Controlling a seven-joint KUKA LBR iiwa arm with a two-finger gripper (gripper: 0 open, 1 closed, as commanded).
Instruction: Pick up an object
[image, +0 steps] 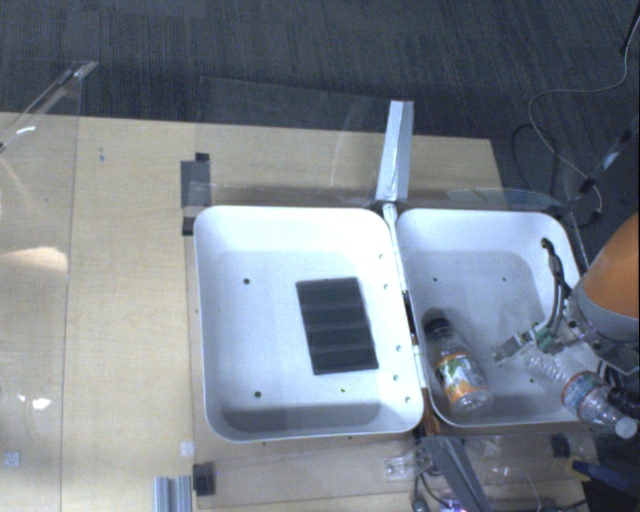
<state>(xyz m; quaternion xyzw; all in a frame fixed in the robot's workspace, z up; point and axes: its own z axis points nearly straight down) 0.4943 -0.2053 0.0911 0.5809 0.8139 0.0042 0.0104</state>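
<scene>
Gripper: low in the right bin, near its right wall; the thin metal parts at the tip are too small and blurred to read, so I cannot tell its state, and nothing can be seen held.
Clear bottle: just beside the tip, toward the bin's near right corner, lying on its side, partly under the arm. Risk: a see-through, round body is easy to misjudge; a closing grip could squeeze it out sideways or roll it against the wall.
Bin wall: close behind that bottle. Risk: a descent aimed there may strike the rim or pin the bottle in the corner.
Labelled bottle: a little farther off, on the side away from the arm, lying along the bin floor with its dark cap pointing to the far side. Likely the easier target, though it too may roll if taken off-centre.
Cable: hangs beside the wrist; it could drag over things during a lift.
Dark ridged pad: well apart, in the left bin. Flat and low, hard to pinch; a try there would likely scrape the floor.
</scene>
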